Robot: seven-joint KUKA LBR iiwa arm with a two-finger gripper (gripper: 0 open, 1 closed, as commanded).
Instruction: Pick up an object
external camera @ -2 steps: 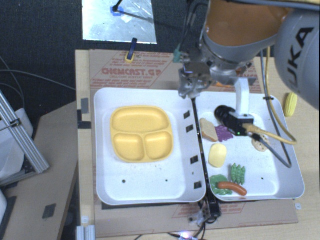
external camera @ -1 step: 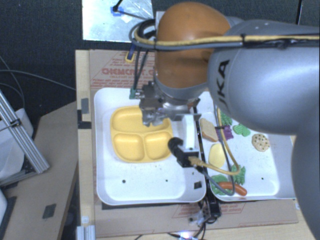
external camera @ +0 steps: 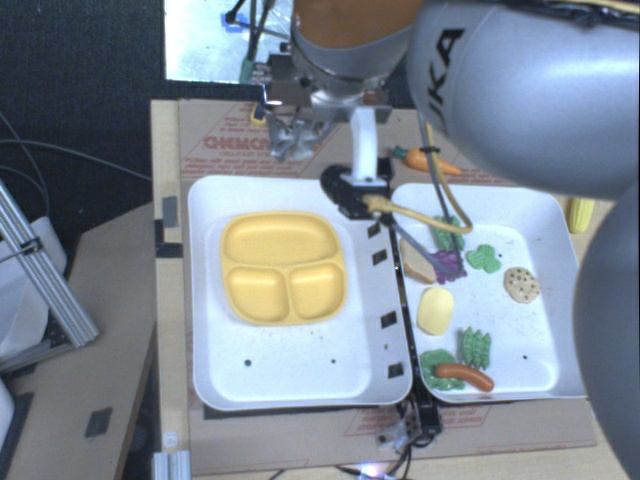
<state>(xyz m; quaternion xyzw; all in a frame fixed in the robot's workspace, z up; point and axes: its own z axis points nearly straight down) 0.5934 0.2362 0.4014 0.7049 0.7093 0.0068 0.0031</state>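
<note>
Nearest, at the front of the shallow white bin on the view's right [external camera: 530,353], a red toy sausage [external camera: 465,376] lies across a green leafy piece [external camera: 434,364]. A bunch of green bean pods [external camera: 476,346] sits just behind it. Farther in, a pale yellow oval piece [external camera: 435,311] sits close to that bin's inner wall. A round speckled tan cookie [external camera: 521,284] lies well apart from it toward the opposite side. Beyond them come a green floret-shaped piece [external camera: 484,259], a small purple piece [external camera: 450,265] and a tan wedge like a bread slice [external camera: 416,261], the last two touching.

The shallow white bin on the view's left [external camera: 290,358] holds a yellow plastic plate with three compartments [external camera: 283,266], lying flat about its middle. Both bins rest on brown cardboard with red printing [external camera: 225,140], spread over the counter [external camera: 110,268].

Behind the right bin's far rim an orange toy carrot [external camera: 447,167] lies on the cardboard. A yellow corn cob [external camera: 580,213] shows just outside that bin's outer edge.

Farthest, the grey arm with its orange band [external camera: 350,8] comes down over the cardboard strip beyond the left bin's far rim. The jaws hang there above the cardboard, well apart from every toy in the right bin. Whether they are spread or pressed together cannot be told.
</note>
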